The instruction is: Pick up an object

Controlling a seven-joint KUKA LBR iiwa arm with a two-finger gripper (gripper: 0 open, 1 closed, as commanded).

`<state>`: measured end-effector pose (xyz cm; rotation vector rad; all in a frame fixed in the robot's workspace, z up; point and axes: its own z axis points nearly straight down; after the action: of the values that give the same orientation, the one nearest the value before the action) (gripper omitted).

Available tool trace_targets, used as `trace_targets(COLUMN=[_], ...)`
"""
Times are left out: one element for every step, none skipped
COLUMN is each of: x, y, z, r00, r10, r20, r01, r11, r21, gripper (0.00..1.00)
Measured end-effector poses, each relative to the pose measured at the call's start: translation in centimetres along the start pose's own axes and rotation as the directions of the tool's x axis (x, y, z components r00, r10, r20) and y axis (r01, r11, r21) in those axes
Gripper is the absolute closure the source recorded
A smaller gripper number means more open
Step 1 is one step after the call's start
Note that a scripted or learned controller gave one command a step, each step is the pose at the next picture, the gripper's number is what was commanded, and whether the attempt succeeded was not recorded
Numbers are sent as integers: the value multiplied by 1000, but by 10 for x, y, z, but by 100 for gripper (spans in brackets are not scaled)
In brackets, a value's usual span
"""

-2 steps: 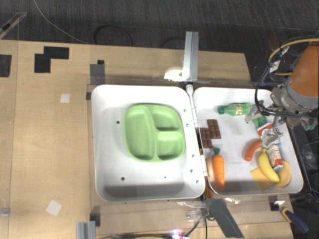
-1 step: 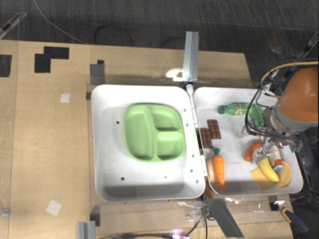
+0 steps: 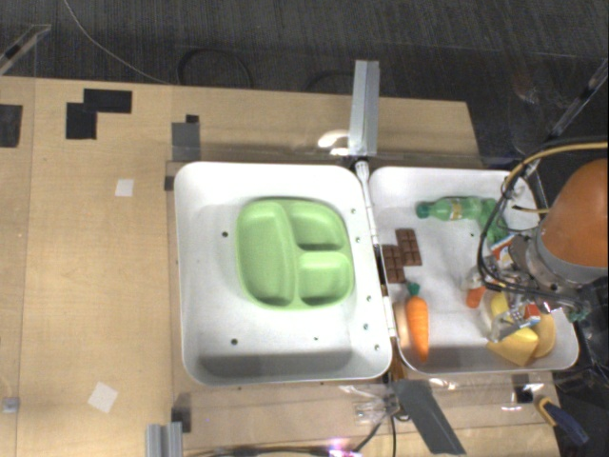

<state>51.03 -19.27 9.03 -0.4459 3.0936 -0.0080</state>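
Yellow object (image 3: 521, 343) just beneath claw (image 3: 514, 307), right bin; claw state unclear.

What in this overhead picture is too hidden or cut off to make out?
- Gripper: buried under cables and the arm's wrist in the camera view.
- Yellow objects in the right bin: partly covered, shape unclear.
- Green bottle: far end behind cables.
- Arm: cut off at the right edge.

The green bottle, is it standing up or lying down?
Lying down. The green bottle rests on its side on the floor of the right bin, its long side running along the bin's far wall.
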Motion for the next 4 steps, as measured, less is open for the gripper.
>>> trace_targets(x=[3, 5, 5, 7], y=[7, 12, 23, -12], z=[0, -1, -1, 0], r00=[1000, 1000, 999, 999], r10=[9, -9, 37, 45], r20=[3, 4, 4, 2], r01=[-9, 9, -37, -45], r11=[1000, 1000, 999, 999], r21=[4, 5, 6, 2], gripper=[0, 0, 0, 0])
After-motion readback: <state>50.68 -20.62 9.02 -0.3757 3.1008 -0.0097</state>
